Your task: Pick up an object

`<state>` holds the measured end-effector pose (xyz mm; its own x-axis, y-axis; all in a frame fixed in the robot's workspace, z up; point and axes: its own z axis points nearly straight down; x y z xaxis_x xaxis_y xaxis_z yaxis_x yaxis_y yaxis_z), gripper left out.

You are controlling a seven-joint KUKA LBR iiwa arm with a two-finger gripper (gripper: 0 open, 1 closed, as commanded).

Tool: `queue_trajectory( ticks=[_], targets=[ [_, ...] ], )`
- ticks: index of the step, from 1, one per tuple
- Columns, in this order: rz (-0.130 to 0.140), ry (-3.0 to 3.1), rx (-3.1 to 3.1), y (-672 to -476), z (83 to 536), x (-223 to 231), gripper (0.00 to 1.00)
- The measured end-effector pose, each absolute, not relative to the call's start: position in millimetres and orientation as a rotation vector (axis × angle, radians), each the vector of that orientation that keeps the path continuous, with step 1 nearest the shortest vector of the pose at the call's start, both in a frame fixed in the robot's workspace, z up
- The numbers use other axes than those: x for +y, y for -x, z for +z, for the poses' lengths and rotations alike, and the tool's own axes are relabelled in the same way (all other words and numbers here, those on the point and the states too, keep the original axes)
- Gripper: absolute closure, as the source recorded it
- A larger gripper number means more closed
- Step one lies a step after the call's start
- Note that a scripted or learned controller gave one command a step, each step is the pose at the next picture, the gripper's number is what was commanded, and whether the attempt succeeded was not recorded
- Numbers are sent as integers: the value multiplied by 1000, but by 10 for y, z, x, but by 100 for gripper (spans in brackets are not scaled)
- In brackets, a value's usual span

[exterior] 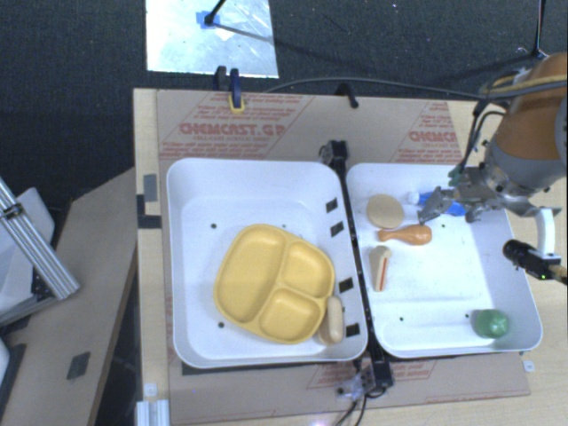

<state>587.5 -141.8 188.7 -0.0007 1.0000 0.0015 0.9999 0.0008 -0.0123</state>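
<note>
Dark carpet floor surrounds the wooden bench; a shiny sheet lies behind.

You see two white bins: the left bin holds a yellow divided tray with a pale beige bread-like piece at its 4 o'clock. In the right bin you find a tan round piece, an orange-brown drumstick at its 5 o'clock, a cream piece with a red stripe, a green lump and something blue by the grey gripper. The arm shows orange above grey. Red lettering marks the brown board.
</note>
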Motion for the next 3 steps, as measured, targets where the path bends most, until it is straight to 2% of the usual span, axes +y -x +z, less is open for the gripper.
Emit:
queue_trajectory(
  ticks=[1,2,3],
  targets=[
    [-1,2219,-2226,-5905,1966,-1415,0],
    [2,2217,-2224,-5994,1391,-1412,0],
    [-7,2221,-2224,-6018,916,-1405,0]
  ],
)
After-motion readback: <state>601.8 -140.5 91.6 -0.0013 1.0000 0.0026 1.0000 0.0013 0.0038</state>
